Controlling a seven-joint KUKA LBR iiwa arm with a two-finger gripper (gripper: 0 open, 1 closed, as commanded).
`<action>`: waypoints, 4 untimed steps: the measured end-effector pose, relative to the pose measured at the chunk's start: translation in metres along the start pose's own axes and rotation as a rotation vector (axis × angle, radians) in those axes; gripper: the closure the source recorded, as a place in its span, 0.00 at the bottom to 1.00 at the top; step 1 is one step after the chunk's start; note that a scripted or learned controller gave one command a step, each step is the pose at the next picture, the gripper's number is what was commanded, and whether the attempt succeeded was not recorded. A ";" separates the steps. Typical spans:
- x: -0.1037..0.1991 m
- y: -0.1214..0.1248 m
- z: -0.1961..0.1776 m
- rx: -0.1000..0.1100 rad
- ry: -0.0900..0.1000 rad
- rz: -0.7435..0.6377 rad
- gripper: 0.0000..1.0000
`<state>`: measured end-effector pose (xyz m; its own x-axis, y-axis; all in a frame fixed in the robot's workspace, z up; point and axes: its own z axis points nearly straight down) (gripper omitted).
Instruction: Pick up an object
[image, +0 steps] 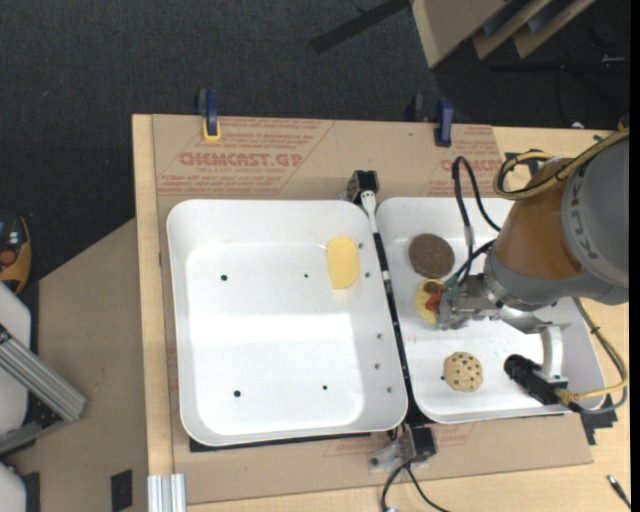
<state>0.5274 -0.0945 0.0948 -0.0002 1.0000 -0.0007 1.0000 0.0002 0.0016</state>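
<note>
In the camera view, two white bins are seen side by side on a brown board (260, 150). The left bin (200, 330) holds a single pale yellow oval piece (342, 262), which lies near its far right corner, just beside the wall shared with the other bin. Three loose things lie in the right bin (490, 402). A brown round disc (431, 255) sits toward the far side, a speckled tan ball (462, 371) toward the near side, and a small yellow and red object (429, 299) between them, close to the bin's left wall.

The arm (545, 240) is reached in from the right and bent low over the right bin. The gripper (450, 304) is placed at the yellow and red object, which appears to be touched or partly covered by it, though the contact is too small and shadowed to be made out with certainty. Whether the gripper is released or clenched cannot be told here.

The task is judged to be in its middle stage. An object has seemingly been chosen and the approach made, since the gripper is down at bin level beside it. No object is seen raised off a bin floor, so the pick cannot be counted as done. A secure closure on the object and a lift clear of the bin are left to be carried out.
</note>
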 end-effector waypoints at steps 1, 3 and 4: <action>0.000 0.000 0.001 0.001 0.000 0.000 0.00; -0.014 0.058 0.006 0.012 0.001 0.005 0.00; -0.019 0.044 0.007 -0.005 0.002 0.002 0.00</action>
<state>0.5716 -0.1132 0.0878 0.0020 1.0000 0.0012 1.0000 -0.0020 0.0067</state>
